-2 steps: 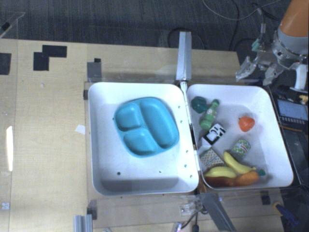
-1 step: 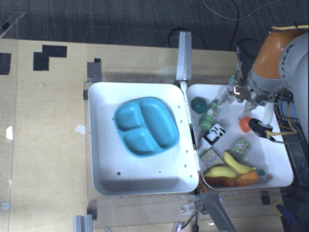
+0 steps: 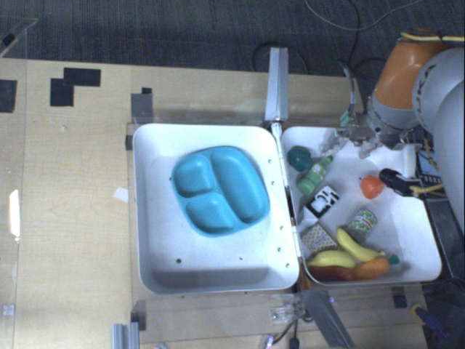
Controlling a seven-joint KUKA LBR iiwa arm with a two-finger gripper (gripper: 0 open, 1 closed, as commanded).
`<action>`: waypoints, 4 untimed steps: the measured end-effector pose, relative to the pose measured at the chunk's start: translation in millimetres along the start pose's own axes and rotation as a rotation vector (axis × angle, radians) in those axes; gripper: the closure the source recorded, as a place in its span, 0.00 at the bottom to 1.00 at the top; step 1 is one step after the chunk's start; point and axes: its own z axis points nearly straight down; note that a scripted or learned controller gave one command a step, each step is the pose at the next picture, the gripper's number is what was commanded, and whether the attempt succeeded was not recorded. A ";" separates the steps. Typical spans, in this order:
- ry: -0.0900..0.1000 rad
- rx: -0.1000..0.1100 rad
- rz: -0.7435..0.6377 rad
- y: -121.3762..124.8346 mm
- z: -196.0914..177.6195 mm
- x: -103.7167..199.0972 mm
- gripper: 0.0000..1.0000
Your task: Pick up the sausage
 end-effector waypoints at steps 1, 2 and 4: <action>0.000 0.000 0.058 -33.2 26.8 -22.4 0.00; 0.000 -0.001 0.206 -69.3 26.3 -52.7 0.00; 0.000 -0.001 0.254 -68.3 26.5 -54.4 0.00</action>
